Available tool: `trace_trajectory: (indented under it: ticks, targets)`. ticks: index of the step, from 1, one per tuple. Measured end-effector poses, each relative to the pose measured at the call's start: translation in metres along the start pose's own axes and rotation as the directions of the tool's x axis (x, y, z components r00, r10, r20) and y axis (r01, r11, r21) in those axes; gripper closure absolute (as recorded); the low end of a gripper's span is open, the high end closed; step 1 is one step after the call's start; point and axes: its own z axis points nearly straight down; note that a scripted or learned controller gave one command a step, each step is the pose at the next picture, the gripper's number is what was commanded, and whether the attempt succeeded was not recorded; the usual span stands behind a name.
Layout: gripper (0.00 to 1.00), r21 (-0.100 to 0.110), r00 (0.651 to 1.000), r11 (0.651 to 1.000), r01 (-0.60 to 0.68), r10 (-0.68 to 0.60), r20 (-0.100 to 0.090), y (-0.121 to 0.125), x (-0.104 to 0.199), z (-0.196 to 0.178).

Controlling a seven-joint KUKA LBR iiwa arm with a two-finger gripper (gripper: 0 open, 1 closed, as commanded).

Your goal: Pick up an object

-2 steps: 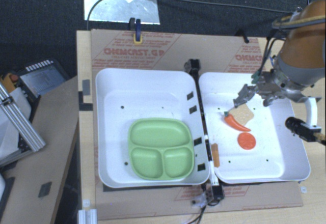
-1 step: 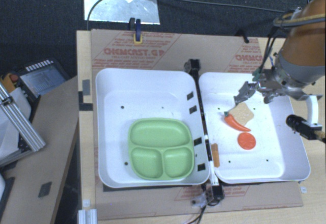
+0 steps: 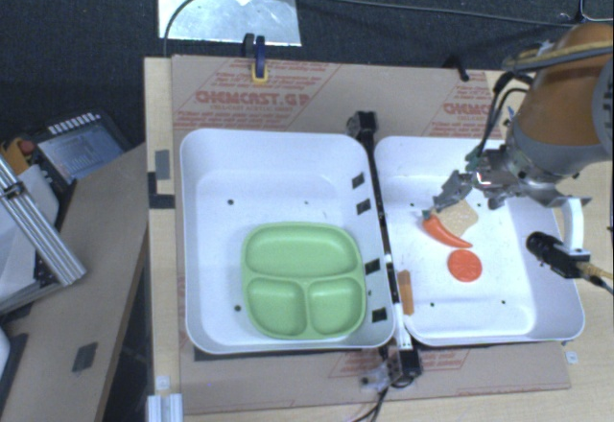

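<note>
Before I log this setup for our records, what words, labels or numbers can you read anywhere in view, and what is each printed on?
"CHEMCAST GP": red print on the brown sheet under the bins, behind the left bin; the last letters are blurred, so that reading is uncertain.
The same red print repeats behind the right bin, partly hidden by the arm; too cut off to read fully.
Faint red print on the sheet's front edge: too blurred to read.
The device with a screen at left: nothing legible.

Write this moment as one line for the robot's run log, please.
arm: over right bin | gripper: above orange carrot-like piece and tan slice | red disc: untouched | green divided tray: left bin
</note>
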Motion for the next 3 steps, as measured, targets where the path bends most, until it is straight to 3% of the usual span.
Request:
trace_trajectory:
  ticks: [2,3]
  targets:
    - [0.00,0.001,1.000,1.000,0.001,-0.001,0.000,0.002,-0.002,0.086]
    - [1.00,-0.005,1.000,1.000,0.001,-0.001,0.001,0.003,-0.003,0.073]
